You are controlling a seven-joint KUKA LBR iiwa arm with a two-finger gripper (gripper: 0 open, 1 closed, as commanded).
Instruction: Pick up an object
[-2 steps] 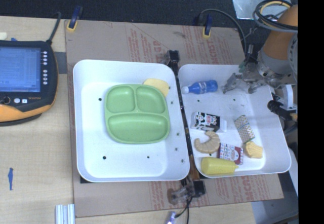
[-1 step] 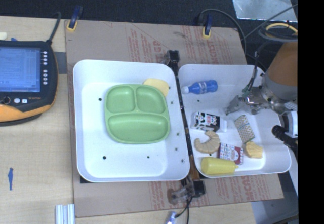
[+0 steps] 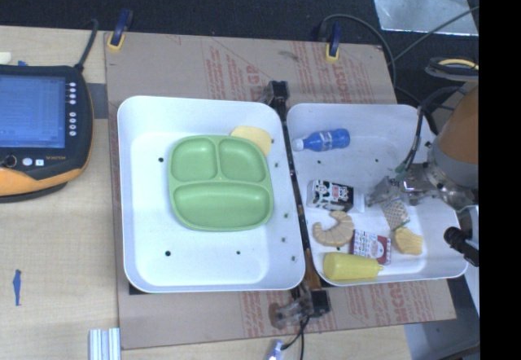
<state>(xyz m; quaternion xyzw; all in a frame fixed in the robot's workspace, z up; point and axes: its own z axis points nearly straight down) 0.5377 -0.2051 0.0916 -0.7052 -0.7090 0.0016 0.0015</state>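
In the right bin (image 3: 368, 118), the end effector (image 3: 394, 197) hovers with fingers spread and nothing between them, just above a patterned wedge (image 3: 396, 212) right of the black-and-white carton (image 3: 330, 195).

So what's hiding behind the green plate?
A pale yellow round thing peeks out behind the green three-section plastic plate in the left white bin. The plate covers its lower part, so its full shape is unclear.
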